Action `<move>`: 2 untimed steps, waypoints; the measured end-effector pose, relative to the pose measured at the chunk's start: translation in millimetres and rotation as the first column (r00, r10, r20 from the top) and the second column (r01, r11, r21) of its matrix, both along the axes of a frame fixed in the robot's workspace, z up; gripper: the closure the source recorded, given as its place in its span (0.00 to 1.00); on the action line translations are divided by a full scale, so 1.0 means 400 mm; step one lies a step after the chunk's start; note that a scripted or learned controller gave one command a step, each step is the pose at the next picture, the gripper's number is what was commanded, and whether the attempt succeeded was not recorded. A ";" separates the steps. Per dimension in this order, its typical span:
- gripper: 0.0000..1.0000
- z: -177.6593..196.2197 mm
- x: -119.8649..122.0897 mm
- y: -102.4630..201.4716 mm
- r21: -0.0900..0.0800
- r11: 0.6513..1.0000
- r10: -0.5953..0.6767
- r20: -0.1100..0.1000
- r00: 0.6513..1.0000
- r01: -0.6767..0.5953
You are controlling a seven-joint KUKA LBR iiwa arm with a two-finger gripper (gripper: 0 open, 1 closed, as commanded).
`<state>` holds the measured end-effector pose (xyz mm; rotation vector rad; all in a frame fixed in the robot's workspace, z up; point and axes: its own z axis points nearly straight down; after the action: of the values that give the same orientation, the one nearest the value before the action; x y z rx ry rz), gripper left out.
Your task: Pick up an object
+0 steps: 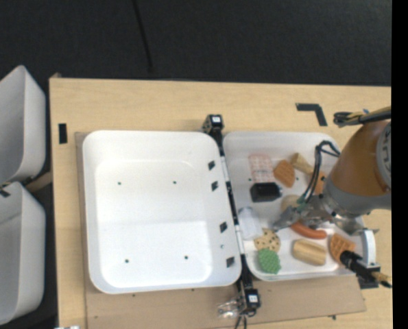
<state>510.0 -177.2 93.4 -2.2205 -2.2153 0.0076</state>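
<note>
Grey gripper [291, 217] hangs over the right bin [258, 146]; its opening cannot be told.

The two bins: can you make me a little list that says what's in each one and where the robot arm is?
left bin: bare white floor
right bin: holds the toys
toys: black block, green round piece, red sausage, bread roll, pink packet, orange cookie
arm: reaches in from the right, over the right bin
end effector: low among the toys, near the red sausage
holding something: cannot tell
</note>
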 end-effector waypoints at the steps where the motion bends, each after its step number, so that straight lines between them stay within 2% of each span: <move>1: 0.00 0.011 0.116 0.125 0.001 1.000 0.009 0.006 1.000 -0.009; 2: 0.00 0.011 0.324 0.183 0.000 1.000 0.009 0.004 1.000 -0.009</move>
<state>639.5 -104.1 97.7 -2.2130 -2.2269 0.0035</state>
